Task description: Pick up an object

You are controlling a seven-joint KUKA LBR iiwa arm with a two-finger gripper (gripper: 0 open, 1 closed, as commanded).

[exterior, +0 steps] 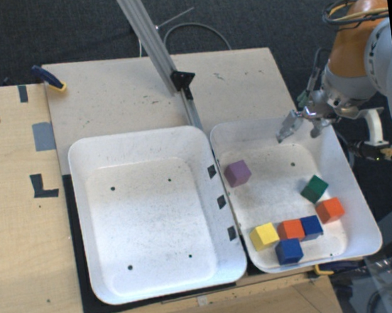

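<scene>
In right bin (348,168): seven blocks (289,230)

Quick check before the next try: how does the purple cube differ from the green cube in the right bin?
The purple cube sits alone near the bin's left wall, toward the far end; the green cube sits toward the right wall, close to an orange cube. The purple one lies nearly square to the bin's walls, while the green one is turned diagonally. Both look about the same size and both rest on the right bin floor, apart from the hand.
</scene>
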